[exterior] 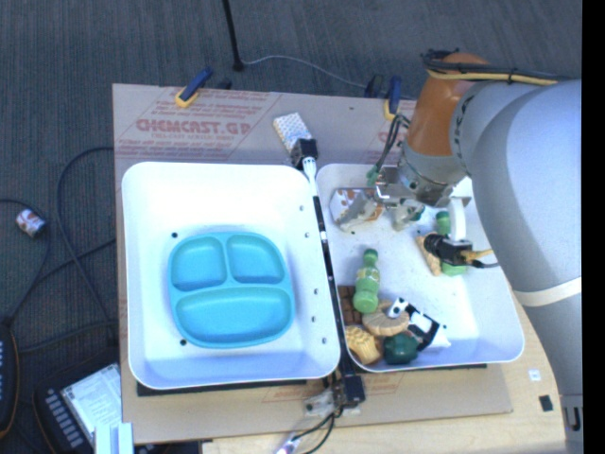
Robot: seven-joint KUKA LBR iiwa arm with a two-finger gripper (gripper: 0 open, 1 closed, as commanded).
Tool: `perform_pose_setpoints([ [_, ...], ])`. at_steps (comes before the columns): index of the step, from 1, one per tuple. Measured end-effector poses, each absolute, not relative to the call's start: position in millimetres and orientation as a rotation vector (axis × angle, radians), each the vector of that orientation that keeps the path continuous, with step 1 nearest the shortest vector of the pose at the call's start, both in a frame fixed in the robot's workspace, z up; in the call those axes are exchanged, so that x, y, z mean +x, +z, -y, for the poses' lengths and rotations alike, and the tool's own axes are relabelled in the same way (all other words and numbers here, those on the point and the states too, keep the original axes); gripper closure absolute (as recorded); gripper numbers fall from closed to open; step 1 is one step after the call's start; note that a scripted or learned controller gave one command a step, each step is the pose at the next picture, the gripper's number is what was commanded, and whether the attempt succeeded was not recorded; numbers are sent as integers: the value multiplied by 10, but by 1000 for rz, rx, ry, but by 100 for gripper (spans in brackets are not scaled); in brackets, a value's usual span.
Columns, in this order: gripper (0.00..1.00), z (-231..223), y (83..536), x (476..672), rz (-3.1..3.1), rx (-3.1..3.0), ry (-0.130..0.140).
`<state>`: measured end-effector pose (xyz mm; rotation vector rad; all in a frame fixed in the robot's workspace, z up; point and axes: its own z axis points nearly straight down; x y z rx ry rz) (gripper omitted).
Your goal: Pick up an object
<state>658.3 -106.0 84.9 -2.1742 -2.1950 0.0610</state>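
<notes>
My gripper (376,214) hangs low over the far end of the right bin (492,343), its metal fingers spread apart with nothing between them. Just below it a green bottle with a yellow label (367,280) lies near the bin's left wall. Toward the near end sit a brown cookie-like piece (362,340), a dark green round toy (400,348) and a black-and-white toy (418,322). A small green and yellow toy (444,253) lies at the right side of the bin.
The left bin (151,253) holds a blue divided plate (230,287). Both bins rest on a cardboard sheet (189,121). The arm's large grey body covers the right edge of the bench.
</notes>
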Motion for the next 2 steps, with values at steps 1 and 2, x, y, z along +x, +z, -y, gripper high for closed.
perform_pose_setpoints([
  [1, 100, 1057, 942, 6581, 2196, -2174, 65],
  [2, 100, 570, 1849, 5497, 2223, -2221, 0],
])
